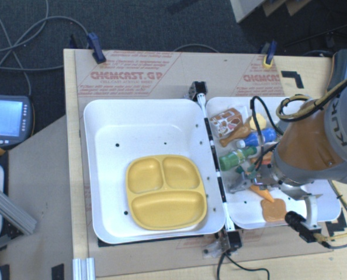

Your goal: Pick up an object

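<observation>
Left bin [103, 156] has a yellow divided plate [165, 191]. Right bin [243, 214] holds the clutter: snack packet [227, 122], green bottle [238, 156], orange spatula [270, 206]. Gripper [249, 177] is down in there under the arm [311, 142], honestly can't tell its state.

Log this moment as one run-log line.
arm: over right bin | gripper: low among clutter, grasp unconfirmed | left bin: yellow divided plate | right bin items: orange spatula, green bottle, blue bottle
</observation>
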### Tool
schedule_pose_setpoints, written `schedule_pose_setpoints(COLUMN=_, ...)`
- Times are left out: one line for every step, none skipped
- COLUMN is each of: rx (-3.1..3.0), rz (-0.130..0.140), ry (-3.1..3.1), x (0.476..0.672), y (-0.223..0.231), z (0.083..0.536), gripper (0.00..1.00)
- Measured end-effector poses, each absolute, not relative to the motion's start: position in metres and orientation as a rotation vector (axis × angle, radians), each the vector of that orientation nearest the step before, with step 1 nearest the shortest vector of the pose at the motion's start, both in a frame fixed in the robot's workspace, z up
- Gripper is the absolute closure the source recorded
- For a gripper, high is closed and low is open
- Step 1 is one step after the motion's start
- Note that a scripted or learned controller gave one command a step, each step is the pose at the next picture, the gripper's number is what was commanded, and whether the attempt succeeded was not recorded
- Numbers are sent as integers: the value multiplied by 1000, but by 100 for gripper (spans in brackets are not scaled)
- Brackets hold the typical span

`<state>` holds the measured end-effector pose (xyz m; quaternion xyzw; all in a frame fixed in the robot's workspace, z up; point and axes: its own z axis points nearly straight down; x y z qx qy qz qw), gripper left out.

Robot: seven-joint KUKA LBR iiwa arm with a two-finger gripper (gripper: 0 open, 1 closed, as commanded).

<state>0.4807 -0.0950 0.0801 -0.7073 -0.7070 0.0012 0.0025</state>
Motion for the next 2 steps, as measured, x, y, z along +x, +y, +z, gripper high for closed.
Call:
schedule_pose_setpoints(rx=-2224, rz=-2, ry=-2220, x=482, y=-96, z=94, gripper=100)
schedule_pose_setpoints(rx=-2215, rz=-12, ry=-2236, x=506, y=-12, z=190, gripper=100)
